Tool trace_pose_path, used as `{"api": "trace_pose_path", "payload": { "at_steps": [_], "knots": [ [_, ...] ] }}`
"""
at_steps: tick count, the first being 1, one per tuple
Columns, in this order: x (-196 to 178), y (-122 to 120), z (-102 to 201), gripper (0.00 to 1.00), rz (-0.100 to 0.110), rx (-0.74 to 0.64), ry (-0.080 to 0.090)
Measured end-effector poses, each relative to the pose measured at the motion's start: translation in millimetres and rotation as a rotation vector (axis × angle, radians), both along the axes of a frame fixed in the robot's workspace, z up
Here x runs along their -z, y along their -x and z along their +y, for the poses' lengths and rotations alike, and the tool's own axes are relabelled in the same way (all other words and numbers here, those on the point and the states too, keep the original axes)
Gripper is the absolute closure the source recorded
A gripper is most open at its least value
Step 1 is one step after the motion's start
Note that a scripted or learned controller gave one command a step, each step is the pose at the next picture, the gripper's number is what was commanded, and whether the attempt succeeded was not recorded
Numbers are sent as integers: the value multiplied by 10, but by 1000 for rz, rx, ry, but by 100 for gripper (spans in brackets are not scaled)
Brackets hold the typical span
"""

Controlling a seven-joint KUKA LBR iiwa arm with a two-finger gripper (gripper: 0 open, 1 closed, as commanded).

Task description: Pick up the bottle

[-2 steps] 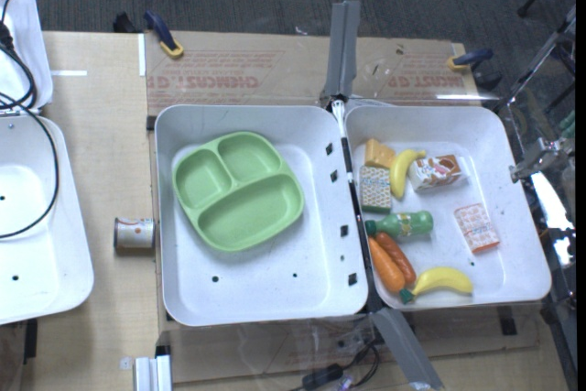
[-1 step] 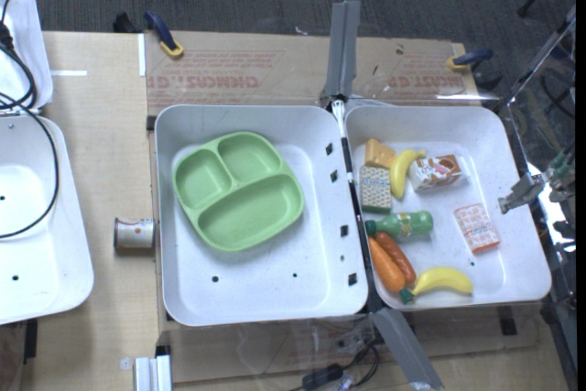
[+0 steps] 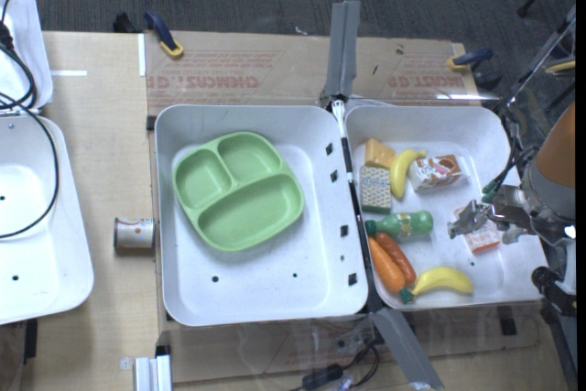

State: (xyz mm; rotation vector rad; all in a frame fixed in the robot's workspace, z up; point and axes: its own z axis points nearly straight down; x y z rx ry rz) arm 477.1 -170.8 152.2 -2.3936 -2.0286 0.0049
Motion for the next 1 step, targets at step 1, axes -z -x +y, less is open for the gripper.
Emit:
{"api": "trace_pose_path", "payload": {
  "at_steps": [1],
  "knots": [
    [-121,-498,626,0,-1,58,1]
  ]
}}
